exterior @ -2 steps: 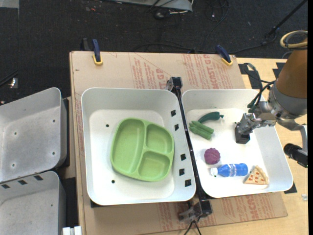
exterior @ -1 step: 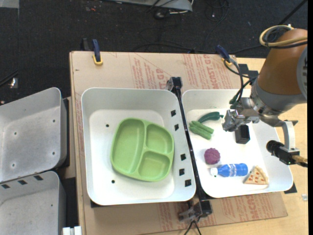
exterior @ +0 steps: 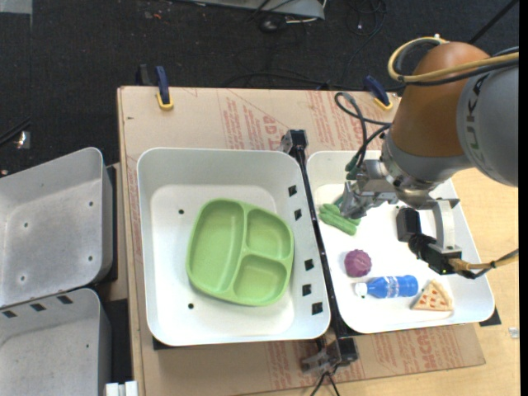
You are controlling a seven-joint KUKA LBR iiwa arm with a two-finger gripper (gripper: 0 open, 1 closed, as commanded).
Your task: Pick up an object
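Arm enters from the right of the frame, orange band uppermost, wrist angled down and left over the right bin (exterior: 472, 246). Jaws (exterior: 350, 209) sit low at the bin's upper left part, directly above a green oblong object (exterior: 335, 219); the tips are at or touching its upper end. Whether the jaws are parted or closed on it: cannot tell, the wrist body hides the gap.

Right bin contents, lower half: purple round object (exterior: 358, 262) near the centre; blue bottle (exterior: 389, 287) lying on its side just below it, white cap to the left; pizza-slice toy (exterior: 432, 298) just beside the bottle's right end, near the lower right corner. All three are apart from the jaws.

Left bin (exterior: 157, 246) holds a light green divided plate (exterior: 241, 252), three compartments, lying flat at centre.

Both bins rest on a cardboard-covered table (exterior: 223, 110). Two spare white bins (exterior: 49, 213) lie at the left edge of the frame.
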